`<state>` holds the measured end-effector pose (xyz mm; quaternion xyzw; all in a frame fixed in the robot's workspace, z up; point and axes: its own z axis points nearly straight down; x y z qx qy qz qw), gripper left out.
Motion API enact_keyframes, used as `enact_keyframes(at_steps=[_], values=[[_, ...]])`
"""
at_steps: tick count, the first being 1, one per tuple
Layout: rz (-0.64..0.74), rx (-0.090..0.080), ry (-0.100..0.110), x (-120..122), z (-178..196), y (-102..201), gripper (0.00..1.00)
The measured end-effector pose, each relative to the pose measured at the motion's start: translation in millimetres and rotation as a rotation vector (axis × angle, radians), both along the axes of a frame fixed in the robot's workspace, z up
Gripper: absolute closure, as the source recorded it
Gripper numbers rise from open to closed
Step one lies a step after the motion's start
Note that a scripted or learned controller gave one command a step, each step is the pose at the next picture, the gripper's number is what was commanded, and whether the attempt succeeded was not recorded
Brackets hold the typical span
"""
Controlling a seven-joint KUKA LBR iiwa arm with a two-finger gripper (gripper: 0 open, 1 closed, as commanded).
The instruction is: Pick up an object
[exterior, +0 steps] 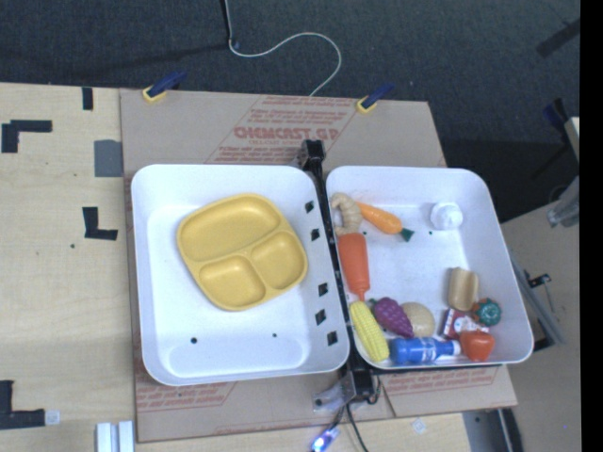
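2 shallow white plastic bins, glossy with rounded corners, sit side by side and touch along a seam with small black clips on it. The left bin (151, 252) holds a yellow tray (242, 250), smooth matte plastic, rounded outline, 3 compartments, lying flat and turned at an angle. The right bin (471, 188) holds the pickable toy items. Along its left wall sit a beige knobby piece (345, 211), below it a long smooth orange carrot (354, 262), then a ribbed yellow corn cob (368, 330) at the bottom left. A smaller orange carrot with a green tip (382, 219) lies tilted just beside the knobby piece. A white round cap (446, 216) sits apart near the top right. A tan bread-like chunk (461, 288) lies near the right wall. Crowded along the bottom are a bumpy purple item (391, 315) touching the corn, a pale beige rounded piece (418, 320), a blue cylindrical bottle (423, 350) lying on its side, a red-and-white item (454, 325) too small to identify, a small round green-and-red piece (487, 313), and a red-orange piece (478, 346) in the corner. Both bins rest on a brown cardboard sheet (283, 130) with red print, held by 2 yellow-blue clamps (163, 86) at its far edge. The sheet lies on a light wooden bench (57, 281) with black marks. A thin white cable (283, 45) loops over dark carpet beyond.
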<state>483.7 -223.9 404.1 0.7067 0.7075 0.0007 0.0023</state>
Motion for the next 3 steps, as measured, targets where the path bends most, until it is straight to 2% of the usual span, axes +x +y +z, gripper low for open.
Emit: enact_keyframes(at_steps=[1,2,3], values=[[0.004,0.006,0.014,3,-90,60,1.00],[0.009,0.004,0.003,1,-55,142,1.00],[0.007,0.004,0.011,-1,-102,217,1.00]])
